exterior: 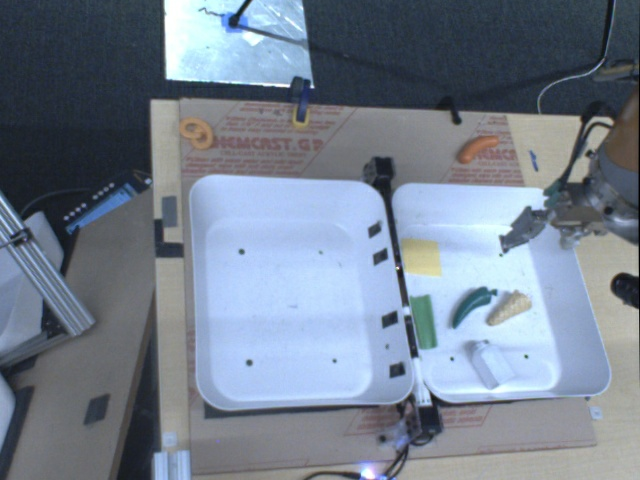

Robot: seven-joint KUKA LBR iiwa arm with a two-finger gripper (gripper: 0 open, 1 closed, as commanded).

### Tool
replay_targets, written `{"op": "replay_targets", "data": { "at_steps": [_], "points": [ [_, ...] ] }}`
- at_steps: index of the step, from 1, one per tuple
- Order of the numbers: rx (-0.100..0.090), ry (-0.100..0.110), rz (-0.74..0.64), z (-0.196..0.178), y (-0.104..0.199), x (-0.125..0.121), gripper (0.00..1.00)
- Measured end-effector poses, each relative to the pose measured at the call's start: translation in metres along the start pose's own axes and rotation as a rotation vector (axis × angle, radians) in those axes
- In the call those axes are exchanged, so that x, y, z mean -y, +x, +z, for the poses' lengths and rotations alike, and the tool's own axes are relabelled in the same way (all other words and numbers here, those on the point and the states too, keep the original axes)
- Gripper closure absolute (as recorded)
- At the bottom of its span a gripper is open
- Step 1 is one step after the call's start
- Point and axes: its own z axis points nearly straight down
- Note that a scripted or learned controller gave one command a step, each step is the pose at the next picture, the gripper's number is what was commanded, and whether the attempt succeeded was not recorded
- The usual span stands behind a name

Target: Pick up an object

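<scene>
- Arm [615,163] came in from the right edge w/ the gripper [522,230] hanging over the upper-right part of the right bin [590,343]; nothing seen between the jaws, so no pick done at this pt.
- Jaws: dark tips pointed down-left toward the bin floor; whether they stood apart or together I couldn't tell, too small & dark against the arm.
- Candidates all lay in the right bin: yellow square [421,258] near the bin's left wall; green bar [423,321] just below it along the same wall; green pepper [472,306] mid-bin w/ corn piece [508,308] just beside it on its right, close enough that touching or apart wasn't clear; white block [487,364] near the front wall, hard to make out vs the white floor.
- Left bin [290,298] held no objs; orange sausage-shaped item [478,149] & orange ring [196,132] sat on the tabletop outside the bins.
- Progress, my read: early stage; gripper above the bin but well apart from every obj, nearest being pepper/corn pair below-left.
- Left to do, as a judgement: choose a target, line up over it, descend, close, lift clear; the whole grasp remained undone.
</scene>
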Motion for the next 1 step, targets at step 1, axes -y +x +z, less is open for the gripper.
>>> {"op": "replay_targets", "data": {
  "at_steps": [1],
  "points": [
    [0.000,-0.012,-0.002,0.1698,-0.0311,0.0073,0.00]
  ]
}}
